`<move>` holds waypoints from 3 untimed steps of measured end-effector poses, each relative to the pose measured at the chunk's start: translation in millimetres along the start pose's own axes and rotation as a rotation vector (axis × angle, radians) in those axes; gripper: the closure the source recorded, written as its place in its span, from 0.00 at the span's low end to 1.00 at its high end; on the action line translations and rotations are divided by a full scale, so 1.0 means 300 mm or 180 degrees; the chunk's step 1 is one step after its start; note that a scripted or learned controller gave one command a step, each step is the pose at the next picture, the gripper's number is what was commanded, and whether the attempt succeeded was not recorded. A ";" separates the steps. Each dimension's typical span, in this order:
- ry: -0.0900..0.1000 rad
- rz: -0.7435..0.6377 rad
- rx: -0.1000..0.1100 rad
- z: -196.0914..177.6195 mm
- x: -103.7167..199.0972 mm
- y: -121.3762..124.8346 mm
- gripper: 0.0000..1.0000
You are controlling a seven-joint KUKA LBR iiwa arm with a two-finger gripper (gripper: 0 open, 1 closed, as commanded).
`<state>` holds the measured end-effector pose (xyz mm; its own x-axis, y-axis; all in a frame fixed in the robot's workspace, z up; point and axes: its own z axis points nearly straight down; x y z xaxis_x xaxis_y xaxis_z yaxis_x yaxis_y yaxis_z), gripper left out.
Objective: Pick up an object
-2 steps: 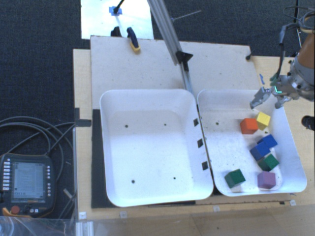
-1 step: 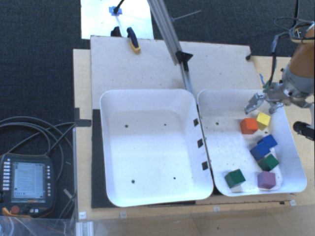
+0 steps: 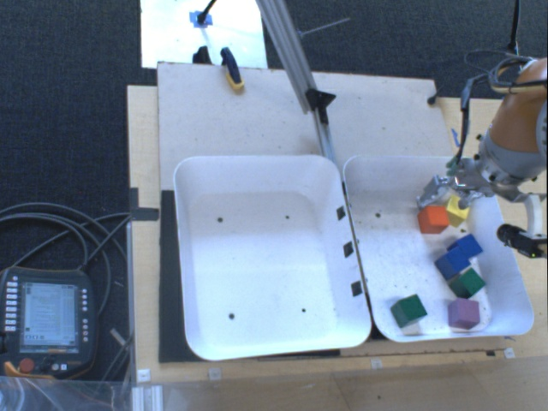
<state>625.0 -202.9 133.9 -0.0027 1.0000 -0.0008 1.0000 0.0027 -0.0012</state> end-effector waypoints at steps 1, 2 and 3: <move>-0.0029 -0.0001 -0.0045 0.065 -0.012 0.014 0.00; -0.0033 -0.0008 -0.0065 0.021 -0.014 0.020 1.00; -0.0005 -0.0011 -0.0031 -0.175 0.018 0.021 1.00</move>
<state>631.3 -197.6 186.4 -0.0061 1.0000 -0.0023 0.9999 0.0062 0.0086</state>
